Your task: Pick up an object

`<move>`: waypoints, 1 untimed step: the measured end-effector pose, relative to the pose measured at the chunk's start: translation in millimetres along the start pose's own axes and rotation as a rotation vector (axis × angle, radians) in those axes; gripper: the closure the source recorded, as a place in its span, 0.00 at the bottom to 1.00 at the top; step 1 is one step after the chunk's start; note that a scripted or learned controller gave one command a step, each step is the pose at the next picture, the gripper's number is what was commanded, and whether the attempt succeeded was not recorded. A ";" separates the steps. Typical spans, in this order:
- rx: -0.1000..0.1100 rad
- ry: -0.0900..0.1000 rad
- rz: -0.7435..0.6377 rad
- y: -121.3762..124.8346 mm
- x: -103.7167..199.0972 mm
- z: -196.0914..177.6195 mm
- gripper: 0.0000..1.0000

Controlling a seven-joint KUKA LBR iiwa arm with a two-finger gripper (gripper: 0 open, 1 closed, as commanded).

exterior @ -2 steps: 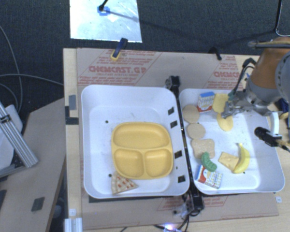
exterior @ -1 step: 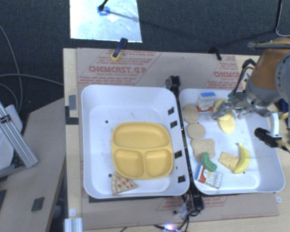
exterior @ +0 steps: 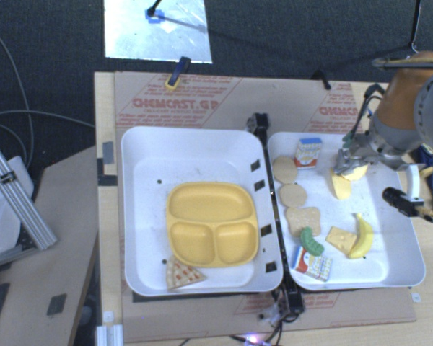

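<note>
My gripper is low in the right bin, near its back right. It sits on top of a pale yellow wedge, touching the wedge's upper end. The grey wrist hides the contact. Around it lie a small carton with a blue top, two round crackers, a bread slice, a green pickle, a cheese piece, a banana and a colourful packet.
The left bin holds a yellow divided plate and a waffle-like slice at its front. A black divider runs between the bins. The arm's black fittings hang over the right bin's right side.
</note>
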State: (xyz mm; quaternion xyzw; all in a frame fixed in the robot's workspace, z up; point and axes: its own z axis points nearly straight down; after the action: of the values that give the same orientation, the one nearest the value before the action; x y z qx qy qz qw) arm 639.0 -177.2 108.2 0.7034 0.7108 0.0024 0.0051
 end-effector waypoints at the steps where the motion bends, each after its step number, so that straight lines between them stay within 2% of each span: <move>1: 0.001 0.000 -0.001 -0.2 0.0 0.3 0.00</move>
State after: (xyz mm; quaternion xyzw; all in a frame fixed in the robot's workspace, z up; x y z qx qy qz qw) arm 638.8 -177.2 107.9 0.7029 0.7112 0.0019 0.0049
